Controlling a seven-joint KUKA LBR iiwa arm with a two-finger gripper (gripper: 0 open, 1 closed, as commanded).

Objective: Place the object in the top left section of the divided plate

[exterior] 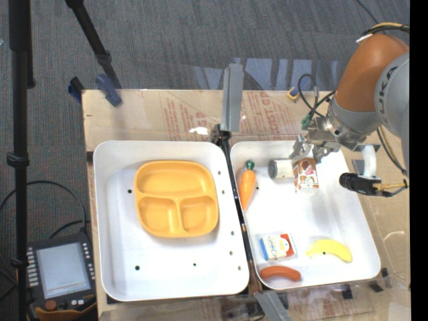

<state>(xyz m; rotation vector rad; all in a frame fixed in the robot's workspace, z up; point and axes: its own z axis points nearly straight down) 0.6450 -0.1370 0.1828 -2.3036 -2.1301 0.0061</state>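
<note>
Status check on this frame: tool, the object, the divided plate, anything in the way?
Tool over right bin, down at small carton; grasp unconfirmed. Divided plate in left bin, nothing in its sections. Can lies beside carton; carrot along the bin's left wall.

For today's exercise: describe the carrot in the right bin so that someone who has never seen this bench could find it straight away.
Look in the right bin, along its left wall beside the divider between the two bins. The carrot lies there lengthwise, green top pointing to the far end. It is the only orange, tapered item; the sausage near the front is shorter and redder.
</note>
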